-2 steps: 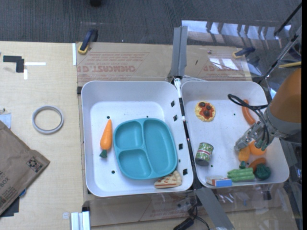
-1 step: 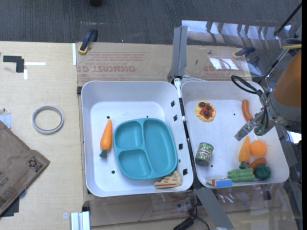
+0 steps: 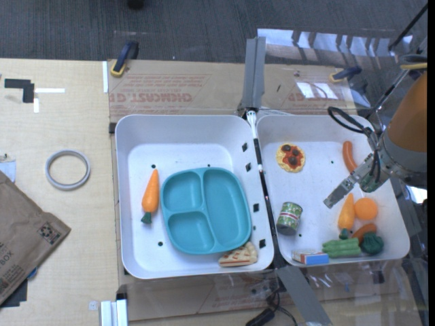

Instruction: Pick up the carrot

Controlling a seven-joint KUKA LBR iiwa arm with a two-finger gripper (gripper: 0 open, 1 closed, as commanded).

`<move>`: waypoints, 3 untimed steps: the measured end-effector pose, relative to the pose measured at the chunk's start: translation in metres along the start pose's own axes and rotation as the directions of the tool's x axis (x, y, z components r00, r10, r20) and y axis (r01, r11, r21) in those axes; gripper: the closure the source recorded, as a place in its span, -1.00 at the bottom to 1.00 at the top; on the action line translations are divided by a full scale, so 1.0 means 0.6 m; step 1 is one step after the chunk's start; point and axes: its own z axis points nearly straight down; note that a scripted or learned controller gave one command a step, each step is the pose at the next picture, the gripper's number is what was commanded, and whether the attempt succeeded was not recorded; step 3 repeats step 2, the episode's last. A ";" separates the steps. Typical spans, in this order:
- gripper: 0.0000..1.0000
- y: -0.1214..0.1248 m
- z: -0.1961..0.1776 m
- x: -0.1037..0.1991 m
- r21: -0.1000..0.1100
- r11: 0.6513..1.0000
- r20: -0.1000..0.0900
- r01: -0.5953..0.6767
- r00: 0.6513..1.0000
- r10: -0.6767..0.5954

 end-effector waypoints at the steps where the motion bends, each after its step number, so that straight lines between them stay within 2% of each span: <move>1: -1.00 -0.053 0.144 -0.057 0.000 1.000 0.001 0.003 1.000 -0.003; 2: 1.00 -0.051 0.128 -0.058 -0.002 1.000 0.003 0.002 1.000 -0.002; 3: 1.00 -0.051 0.128 -0.058 -0.002 1.000 0.003 0.002 1.000 -0.002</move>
